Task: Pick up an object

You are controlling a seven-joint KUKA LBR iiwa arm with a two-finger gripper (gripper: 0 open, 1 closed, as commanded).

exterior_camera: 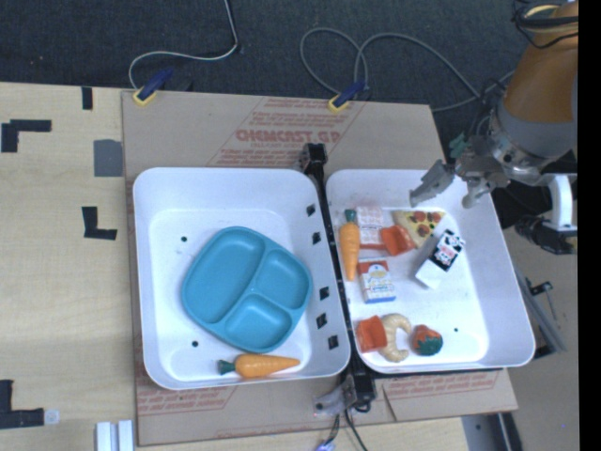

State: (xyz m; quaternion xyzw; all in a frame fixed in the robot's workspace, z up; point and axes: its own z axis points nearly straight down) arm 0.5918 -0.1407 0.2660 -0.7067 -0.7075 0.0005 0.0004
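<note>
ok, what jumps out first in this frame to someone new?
The blue divided plate fills the middle of the left bin, with a carrot by that bin's near wall. The gripper hangs open over the right bin's far corner, holding nothing, above scattered toy food.

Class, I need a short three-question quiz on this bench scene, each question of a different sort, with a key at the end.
1. True or false: the blue divided plate lies in the right bin.
2. Multiple choice: the carrot in the left bin lies (A) on the plate, (B) near the bin's front edge, below the plate in the view, (C) against the back wall.
3. Fill in: the pincer hovers open over the ____ bin, with nothing between its fingers.

Key: 1 false, the plate is in the left bin. 2 B, the carrot lies by the front edge. 3 right.
</note>
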